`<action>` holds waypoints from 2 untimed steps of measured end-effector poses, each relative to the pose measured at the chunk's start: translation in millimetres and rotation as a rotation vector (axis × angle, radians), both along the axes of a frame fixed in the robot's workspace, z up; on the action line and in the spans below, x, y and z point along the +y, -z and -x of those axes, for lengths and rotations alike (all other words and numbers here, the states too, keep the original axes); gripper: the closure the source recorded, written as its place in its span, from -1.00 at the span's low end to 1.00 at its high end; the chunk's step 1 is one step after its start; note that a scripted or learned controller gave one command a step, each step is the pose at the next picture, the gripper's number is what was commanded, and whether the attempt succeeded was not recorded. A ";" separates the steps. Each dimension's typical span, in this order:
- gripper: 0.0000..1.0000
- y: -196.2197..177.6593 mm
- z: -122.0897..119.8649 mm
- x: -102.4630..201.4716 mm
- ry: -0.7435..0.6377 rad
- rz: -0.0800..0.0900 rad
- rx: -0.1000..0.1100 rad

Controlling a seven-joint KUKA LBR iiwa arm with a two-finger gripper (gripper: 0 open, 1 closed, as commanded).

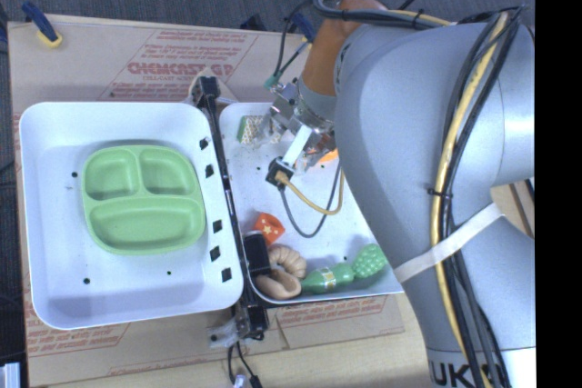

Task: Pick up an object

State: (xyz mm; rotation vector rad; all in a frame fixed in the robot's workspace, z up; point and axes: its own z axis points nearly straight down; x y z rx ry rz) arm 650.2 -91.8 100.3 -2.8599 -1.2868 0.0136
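Over the right bin's [238, 195] far end we saw our tool [289, 134] reaching low toward small items [250, 130], presumably to grasp one; its grip we could not tell. A croissant [282, 273] and green toy [350, 273] lay at the near edge.

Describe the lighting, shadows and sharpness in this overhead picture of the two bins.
Camera view: even, soft light with no hard glare; the left bin shows a faint shadow inside its walls around the green plate; the arm bulks large and slightly soft near the lens, hiding part of the right bin; toys at its near edge look reasonably sharp.
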 end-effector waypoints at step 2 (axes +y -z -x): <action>-1.00 -92.9 4.2 29.4 -0.136 -0.001 -0.010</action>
